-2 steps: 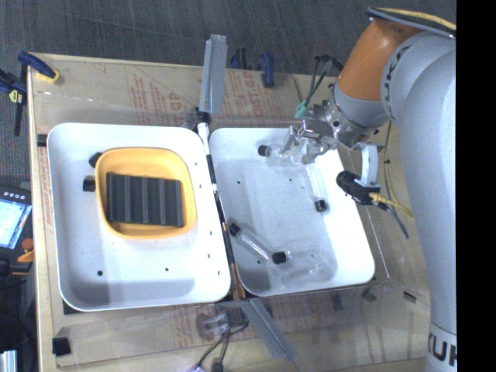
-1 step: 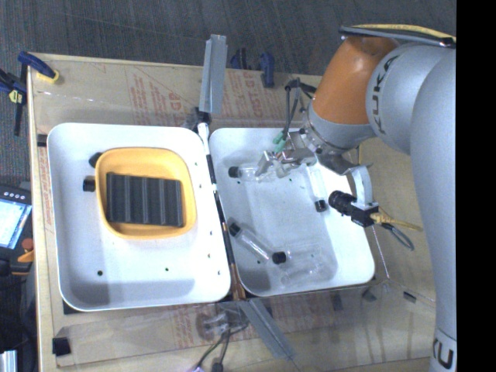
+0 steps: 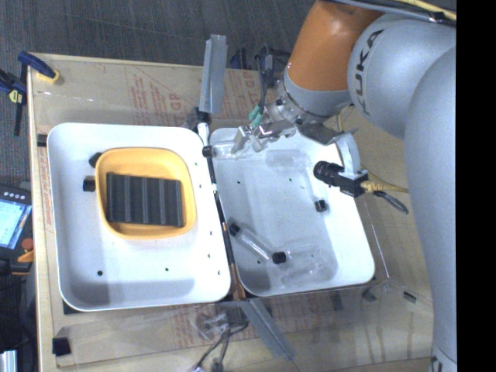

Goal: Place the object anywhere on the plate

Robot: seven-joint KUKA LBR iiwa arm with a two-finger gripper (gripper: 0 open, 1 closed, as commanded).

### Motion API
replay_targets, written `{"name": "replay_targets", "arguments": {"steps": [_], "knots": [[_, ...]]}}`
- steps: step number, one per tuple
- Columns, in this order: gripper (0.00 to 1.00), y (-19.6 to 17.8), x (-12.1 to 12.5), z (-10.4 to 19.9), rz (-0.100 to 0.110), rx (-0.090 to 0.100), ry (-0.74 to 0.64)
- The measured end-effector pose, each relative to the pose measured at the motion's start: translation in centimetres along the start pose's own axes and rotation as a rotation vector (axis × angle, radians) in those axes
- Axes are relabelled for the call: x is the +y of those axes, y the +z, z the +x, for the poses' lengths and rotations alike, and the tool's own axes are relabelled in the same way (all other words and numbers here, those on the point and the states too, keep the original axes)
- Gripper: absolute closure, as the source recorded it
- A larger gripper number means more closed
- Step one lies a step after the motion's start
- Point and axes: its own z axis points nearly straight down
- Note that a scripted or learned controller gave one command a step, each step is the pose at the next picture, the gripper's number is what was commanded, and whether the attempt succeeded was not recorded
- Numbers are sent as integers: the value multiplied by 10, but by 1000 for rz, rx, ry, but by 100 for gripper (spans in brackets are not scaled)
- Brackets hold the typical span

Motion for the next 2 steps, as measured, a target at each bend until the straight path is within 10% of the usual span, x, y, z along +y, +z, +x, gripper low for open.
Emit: {"name": "replay_targets", "arguments": {"steps": [1, 2], "knots": [[100, 72, 55, 66, 3, 1, -232], [0, 72, 55, 65, 3, 1, -231]]}}
